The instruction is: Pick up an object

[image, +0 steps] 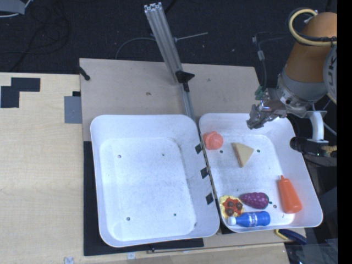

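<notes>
Camera view is giving you both bins side by side on the bench (pixel 44 164). Left bin (pixel 110 131) is sitting with its floor bare. Right bin (pixel 311 202) is holding all the objects. Pink ball (pixel 213 141) is lying at the upper left of it, close to the rim shared by the bins. Cheese wedge (pixel 243 153) is lying just right of the ball, apart from it. Orange bottle (pixel 289 194) is lying along the right side, cap pointing up the view. Grapes (pixel 254 199) are sitting near the bottom, with the pizza slice (pixel 231 206) just left of them and the blue bottle (pixel 250 219) lying on its side just below both.

Arm (pixel 308 59) is reaching in from the right. Gripper (pixel 259 117) is hanging over the bin's top edge, well above the cheese wedge and right of the ball, touching none of the objects as far as you can see. Whether it is spread or closed, you cannot tell; it is too dark and small.

Metal rail (pixel 168 43) is slanting across the bench behind the bins.
</notes>
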Robot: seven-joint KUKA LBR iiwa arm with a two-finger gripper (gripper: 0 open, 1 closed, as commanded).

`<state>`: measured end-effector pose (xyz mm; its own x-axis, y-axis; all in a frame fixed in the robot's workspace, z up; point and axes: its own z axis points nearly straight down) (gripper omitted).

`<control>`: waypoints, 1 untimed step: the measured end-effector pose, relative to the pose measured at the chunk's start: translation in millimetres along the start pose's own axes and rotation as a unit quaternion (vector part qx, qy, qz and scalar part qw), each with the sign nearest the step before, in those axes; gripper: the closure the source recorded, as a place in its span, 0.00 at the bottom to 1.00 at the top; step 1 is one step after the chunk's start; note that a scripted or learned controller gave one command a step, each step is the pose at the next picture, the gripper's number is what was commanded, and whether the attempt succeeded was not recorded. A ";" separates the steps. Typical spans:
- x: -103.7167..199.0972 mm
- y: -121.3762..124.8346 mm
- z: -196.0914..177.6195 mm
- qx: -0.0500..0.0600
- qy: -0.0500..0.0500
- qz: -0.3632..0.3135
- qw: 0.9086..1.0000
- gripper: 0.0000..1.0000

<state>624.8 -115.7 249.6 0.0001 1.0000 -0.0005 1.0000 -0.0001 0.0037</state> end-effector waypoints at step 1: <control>52.8 -6.1 14.0 0.002 0.001 -0.001 1.000 1.00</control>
<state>618.7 -62.9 235.6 -0.0029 1.0000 0.0009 1.0000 0.0029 -0.0009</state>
